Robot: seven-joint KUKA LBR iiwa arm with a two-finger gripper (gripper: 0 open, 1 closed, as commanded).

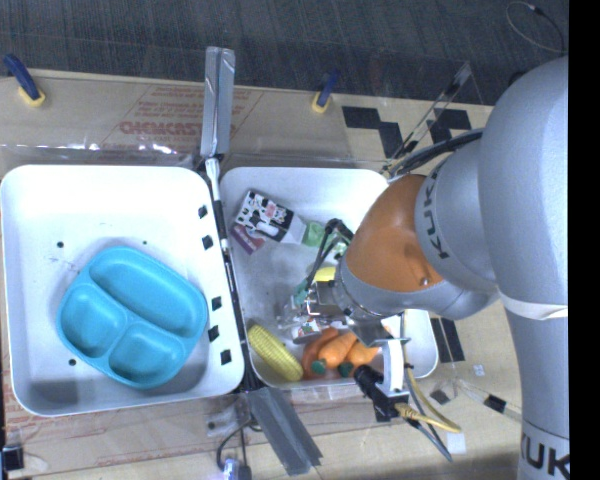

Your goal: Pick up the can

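This is a robotics lab test station. Two shallow white bins [20, 298] sit side by side on a cardboard-covered worktop [130, 108] held by blue clamps [24, 80], with dark carpet [280, 8] beyond. A grey industrial arm [520, 218] with an orange band reaches over toy food [325, 350] and a blue divided tray [130, 313].

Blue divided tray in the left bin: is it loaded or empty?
Empty. The blue three-compartment plastic tray lies flat in the left white bin, and all three compartments show bare blue bottoms.
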